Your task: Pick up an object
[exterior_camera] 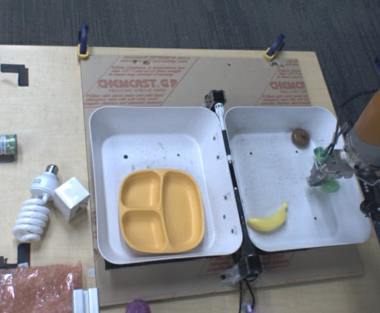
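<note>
A: Green object (331, 186): sat at three o'clock in the right bin (277, 111), close to the wall, right at the gripper (321, 173), perhaps touching it

B: Looked light?

A: Judged light, probably a small plastic toy, stiff rather than soft, maybe smooth enough to slip. Best taken across its narrowest part, from above, away from the bin wall

B: Held already?

A: Could not tell. Saw green above and below the gripper's metal, but nothing plainly clamped. Could not make out how far open the gripper stood either

B: Shape of it?

A: Hard to say. Covered through the middle by the gripper, so only two green patches showed; possibly one thing, possibly two

B: Anything else in reach?

A: Banana (268, 219) at six o'clock in the same bin, curved, likely to roll. Brown round thing (300, 137) at one o'clock, too small to name. Arm (375, 119) cut off at the right edge of the view
</note>
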`<state>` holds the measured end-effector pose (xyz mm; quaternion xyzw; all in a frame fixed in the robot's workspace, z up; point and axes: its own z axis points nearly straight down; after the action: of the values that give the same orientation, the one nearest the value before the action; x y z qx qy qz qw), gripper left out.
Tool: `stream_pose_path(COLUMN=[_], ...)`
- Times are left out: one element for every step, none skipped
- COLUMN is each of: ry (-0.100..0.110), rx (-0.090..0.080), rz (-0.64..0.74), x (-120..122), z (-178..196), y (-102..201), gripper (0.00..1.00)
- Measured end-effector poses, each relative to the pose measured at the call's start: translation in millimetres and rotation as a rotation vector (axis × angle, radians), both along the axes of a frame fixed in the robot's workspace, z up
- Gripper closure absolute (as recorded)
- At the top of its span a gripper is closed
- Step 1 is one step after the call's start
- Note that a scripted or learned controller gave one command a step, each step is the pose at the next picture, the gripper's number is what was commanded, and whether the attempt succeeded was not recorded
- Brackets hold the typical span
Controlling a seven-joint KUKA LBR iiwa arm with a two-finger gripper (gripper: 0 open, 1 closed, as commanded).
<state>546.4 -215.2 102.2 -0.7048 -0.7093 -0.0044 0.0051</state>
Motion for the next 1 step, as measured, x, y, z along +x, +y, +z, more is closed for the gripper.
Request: stream_pose_path(ry=[-0.002], rx=[-0.015], rz=[-0.005], x=[51.5], z=[17.9], y=[84.7], gripper=[1.00])
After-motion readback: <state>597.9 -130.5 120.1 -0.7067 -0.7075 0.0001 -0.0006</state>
